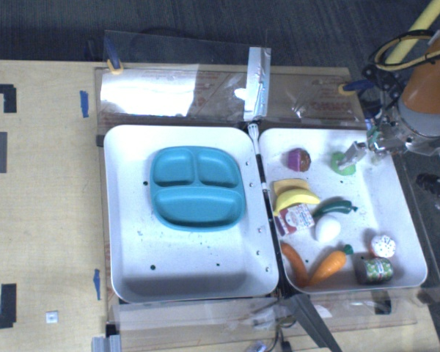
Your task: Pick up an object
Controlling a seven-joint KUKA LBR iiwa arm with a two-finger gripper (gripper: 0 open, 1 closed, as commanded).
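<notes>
The right bin [396,196] holds several toy foods: a purple piece [298,159], a small green piece [344,163], a banana [295,194], a red and white packet [298,218], a dark green vegetable [334,207], a white egg [327,230], a carrot [328,265], an orange-red piece [293,263], a red and white ball [382,246] and a green can [373,270]. My gripper [361,151] hangs at the bin's far right corner, right beside the small green piece. Whether it touches that piece is unclear.
The left bin [125,218] carries a blue divided plate [198,187]. A clear plastic wall [258,83] stands behind the bins. Cables and the orange wrist band [427,90] crowd the far right edge.
</notes>
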